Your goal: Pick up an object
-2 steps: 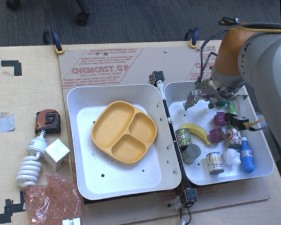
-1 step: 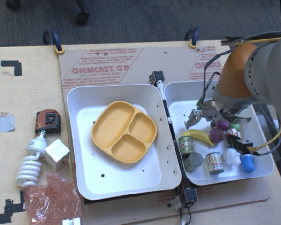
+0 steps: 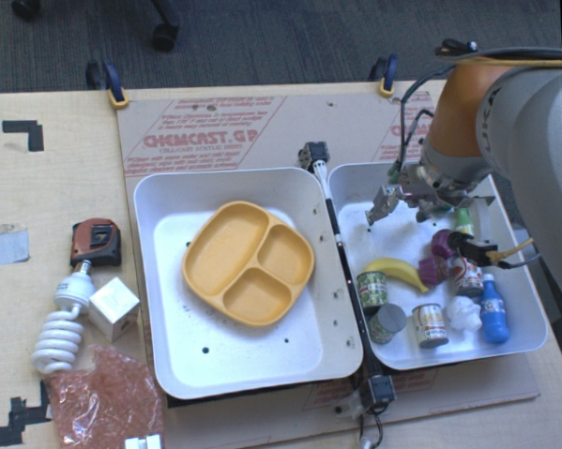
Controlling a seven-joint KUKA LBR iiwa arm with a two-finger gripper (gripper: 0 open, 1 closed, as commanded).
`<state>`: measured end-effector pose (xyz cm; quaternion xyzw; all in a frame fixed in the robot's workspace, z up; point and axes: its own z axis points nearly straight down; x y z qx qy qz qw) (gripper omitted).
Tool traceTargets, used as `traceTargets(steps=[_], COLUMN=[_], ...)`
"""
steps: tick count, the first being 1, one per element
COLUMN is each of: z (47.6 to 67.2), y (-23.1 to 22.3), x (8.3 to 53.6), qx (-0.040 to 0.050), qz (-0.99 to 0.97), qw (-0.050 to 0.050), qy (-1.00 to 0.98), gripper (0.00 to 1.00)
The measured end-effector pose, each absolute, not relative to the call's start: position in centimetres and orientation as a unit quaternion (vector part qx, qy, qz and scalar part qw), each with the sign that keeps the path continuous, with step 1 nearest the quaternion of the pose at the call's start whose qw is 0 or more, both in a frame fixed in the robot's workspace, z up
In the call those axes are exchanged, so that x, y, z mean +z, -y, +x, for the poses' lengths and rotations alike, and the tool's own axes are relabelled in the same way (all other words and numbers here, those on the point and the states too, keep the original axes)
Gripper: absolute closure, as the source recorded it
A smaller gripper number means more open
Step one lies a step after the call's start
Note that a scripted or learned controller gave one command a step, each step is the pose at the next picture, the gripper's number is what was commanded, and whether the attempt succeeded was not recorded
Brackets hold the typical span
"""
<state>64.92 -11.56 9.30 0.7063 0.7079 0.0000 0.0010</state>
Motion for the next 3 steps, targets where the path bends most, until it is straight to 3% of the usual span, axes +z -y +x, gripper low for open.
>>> traceTargets(steps=[1,2,3], z=[63.5,55.6,49.8], y=[9.4,10.3,10.3], x=[9.3,9.2,9.2], qx=[-0.0003,-0.0001,0.0002], qz=[0.706,0.708,0.708], qw=[0.000,0.000,0.000], qy=[-0.708,-0.707,-0.707], gripper=[0.00,0.00,0.00])
